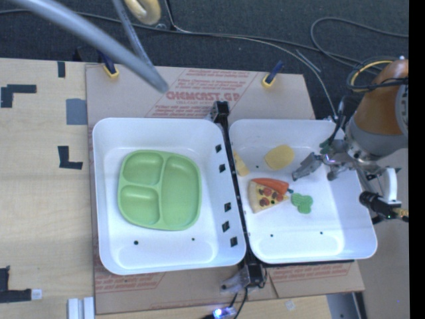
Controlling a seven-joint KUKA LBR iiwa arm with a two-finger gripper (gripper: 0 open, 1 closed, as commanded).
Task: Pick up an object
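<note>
The claw (312,167) hangs low over the right bin (345,244), its dark fingers slanted toward the food; whether they are spread or pressed together I cannot tell, and nothing sits between them. Nearest it, just to its left, lies a pale yellow chip-like piece (279,156). A little below and left of the claw lie a green broccoli floret (303,203), an orange carrot (272,185) and, touching the carrot, a pizza slice (264,197). Farther left, in the other bin (106,178), a green divided plate (160,189) lies flat. Beyond the bins, red print on the cardboard sheet (199,88) reads "CHEMCAST GP", on the tabletop (40,178).
</note>
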